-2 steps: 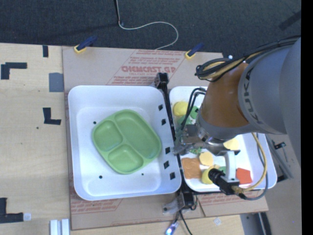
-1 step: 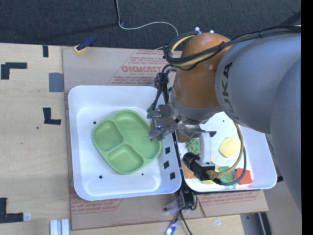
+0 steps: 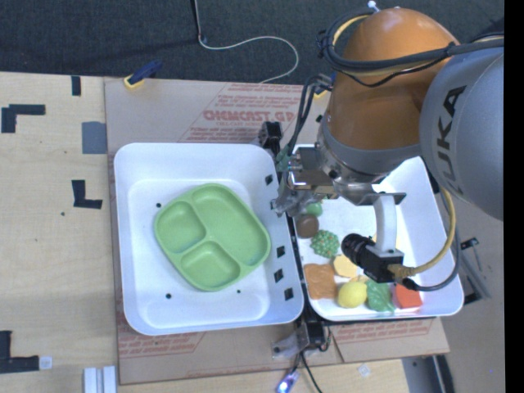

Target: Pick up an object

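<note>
My gripper (image 3: 301, 205) hangs low over the left side of the right bin (image 3: 432, 188), under the big orange wrist band. Just below it lies a small brown round object (image 3: 307, 226), very close to the gripper; I cannot tell whether they touch. Further toward the front sit a green bumpy piece (image 3: 324, 242), a yellow-orange piece (image 3: 345, 266), an orange flat piece (image 3: 319, 281), a yellow lemon-like fruit (image 3: 352, 294), a green piece (image 3: 379, 296) and a red-orange block (image 3: 408, 298). The arm hides the back of this bin.
The left bin (image 3: 131, 187) holds a green divided plate (image 3: 211, 236). A black cable part (image 3: 368, 254) from the arm hangs over the toys. The bins' shared wall (image 3: 288, 260) runs just left of the gripper. Cardboard lies under both bins.
</note>
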Controlling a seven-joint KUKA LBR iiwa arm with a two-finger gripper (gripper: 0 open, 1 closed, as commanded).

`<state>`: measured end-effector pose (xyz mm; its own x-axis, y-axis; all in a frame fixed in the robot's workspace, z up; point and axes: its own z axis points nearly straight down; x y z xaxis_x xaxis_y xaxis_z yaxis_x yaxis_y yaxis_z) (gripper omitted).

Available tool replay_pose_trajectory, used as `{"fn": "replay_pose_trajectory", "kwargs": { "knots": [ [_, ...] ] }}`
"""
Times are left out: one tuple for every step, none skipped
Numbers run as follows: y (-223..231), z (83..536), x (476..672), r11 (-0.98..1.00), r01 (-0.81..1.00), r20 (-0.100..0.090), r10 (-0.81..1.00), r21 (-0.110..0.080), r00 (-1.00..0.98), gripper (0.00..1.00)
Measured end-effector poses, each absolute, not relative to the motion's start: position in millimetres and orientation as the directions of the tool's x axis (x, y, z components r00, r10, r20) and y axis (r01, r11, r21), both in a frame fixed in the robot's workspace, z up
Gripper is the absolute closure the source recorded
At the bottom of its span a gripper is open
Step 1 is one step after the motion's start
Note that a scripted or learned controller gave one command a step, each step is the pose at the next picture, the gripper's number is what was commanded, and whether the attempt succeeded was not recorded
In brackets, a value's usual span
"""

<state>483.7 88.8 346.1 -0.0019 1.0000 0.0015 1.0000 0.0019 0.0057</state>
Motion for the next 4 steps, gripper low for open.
{"fn": "replay_pose_trajectory", "kwargs": {
  "knots": [
    [15,264,483.5,-0.006,1.000,-0.002,1.000,-0.008,0.006,1.00],
    [71,340,483.9,0.008,1.000,0.002,1.000,0.005,-0.008,1.00],
    [-88,349,482.7,-0.015,1.000,-0.006,1.000,0.001,0.015,1.00],
    [-150,291,542.6,-0.003,1.000,-0.003,1.000,-0.001,0.003,1.00]
  ]
}}
